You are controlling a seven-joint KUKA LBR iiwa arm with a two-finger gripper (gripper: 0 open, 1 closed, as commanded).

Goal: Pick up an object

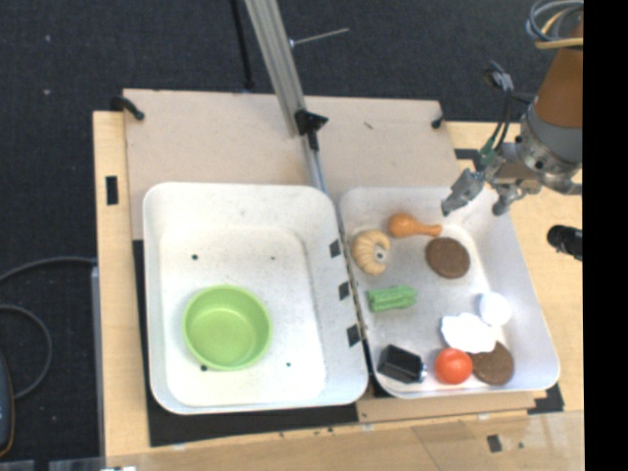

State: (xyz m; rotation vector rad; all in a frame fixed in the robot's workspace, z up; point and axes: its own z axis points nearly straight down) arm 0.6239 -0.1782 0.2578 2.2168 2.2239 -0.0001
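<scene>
- We see the gripper (pixel 483 193) hanging over the right bin's (pixel 520 287) top rim, its fingers (pixel 459 196) spread apart with nothing between them.
- Candidates for picking all sit in that right bin: a ribbed cream pumpkin-ish thing (pixel 371 249), an orange gourd (pixel 411 228) with a narrow neck, a flat brown disc (pixel 447 258), and a chunky green block (pixel 392 299).
- Lower down there's a glossy black box (pixel 400 364), a smooth red ball (pixel 452 366), some crumpled white stuff (pixel 469 332), and a second brown disc (pixel 495 364) partly tucked under it.
- The left bin (pixel 167 224) holds a smooth lime-green bowl (pixel 227 327), looks like plastic.
- The arm (pixel 557 106) is cut off at the right, so we only get its orange band and grey wrist.
- A metal pole (pixel 277 52) slants across the wooden desk (pixel 110 292).
</scene>
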